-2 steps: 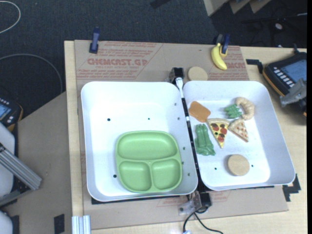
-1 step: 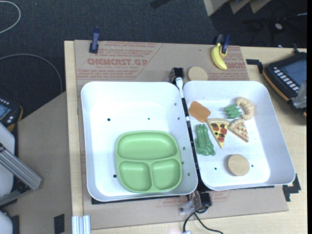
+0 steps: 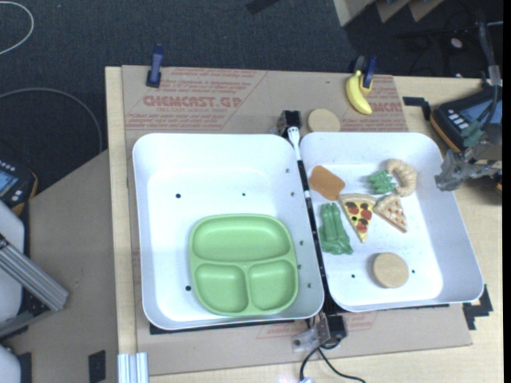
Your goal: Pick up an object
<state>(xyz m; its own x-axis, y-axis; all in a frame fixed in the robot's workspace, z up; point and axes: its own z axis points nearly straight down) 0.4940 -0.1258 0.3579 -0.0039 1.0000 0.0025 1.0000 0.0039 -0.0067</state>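
Bench w/ cardboard sheet carries two white bins. Nearest: green divided tray [image 3: 243, 262] in left bin [image 3: 160, 214]; round biscuit [image 3: 390, 269], green beans [image 3: 334, 228], pizza slices [image 3: 374, 211] in right bin [image 3: 455, 246]. Gripper [image 3: 449, 172] sits at right bin's far-right rim; can't tell its state. Risk: items lie crowded, so a grab may slip or snag two. Farther back: banana [image 3: 358, 94], print reading "CHEMCAST".

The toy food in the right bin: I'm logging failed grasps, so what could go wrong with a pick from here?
1. The pizza slices, green beans and broccoli lie packed together, so the fingers may nudge or catch a neighbour.
2. The slices and the round cookie lie flat, so they may slip.
3. The gripper sits at the right bin's rim; a low approach could clip it.
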